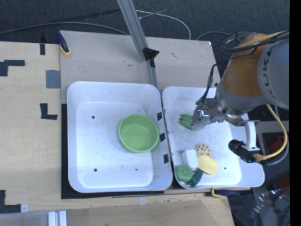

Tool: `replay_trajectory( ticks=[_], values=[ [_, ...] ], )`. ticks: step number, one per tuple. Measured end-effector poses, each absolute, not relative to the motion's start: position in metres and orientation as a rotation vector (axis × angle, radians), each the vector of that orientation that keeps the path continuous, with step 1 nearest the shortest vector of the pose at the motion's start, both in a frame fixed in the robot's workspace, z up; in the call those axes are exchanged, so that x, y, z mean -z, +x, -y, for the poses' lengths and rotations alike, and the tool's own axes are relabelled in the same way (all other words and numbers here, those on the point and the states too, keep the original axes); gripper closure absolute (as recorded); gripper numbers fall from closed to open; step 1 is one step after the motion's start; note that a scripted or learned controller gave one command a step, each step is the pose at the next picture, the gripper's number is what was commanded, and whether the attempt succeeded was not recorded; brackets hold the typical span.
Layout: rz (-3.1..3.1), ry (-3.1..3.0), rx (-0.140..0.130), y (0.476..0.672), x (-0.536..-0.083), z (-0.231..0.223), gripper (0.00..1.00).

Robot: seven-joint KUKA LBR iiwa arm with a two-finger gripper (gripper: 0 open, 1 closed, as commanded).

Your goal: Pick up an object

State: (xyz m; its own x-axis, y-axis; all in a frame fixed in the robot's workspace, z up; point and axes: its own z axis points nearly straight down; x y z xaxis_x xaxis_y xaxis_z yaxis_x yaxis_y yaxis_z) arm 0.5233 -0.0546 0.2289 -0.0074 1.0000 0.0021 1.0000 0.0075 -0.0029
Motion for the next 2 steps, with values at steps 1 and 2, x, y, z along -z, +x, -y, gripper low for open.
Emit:
replay_trajectory(
  ticks=[1,2],
  values=[
    [2.228,-2.210,0.000,0.532,-0.232,-0.001,1.00],
    [2.229,-2.213,0.001,0.556,-0.239,-0.049,1.00]
  ],
)
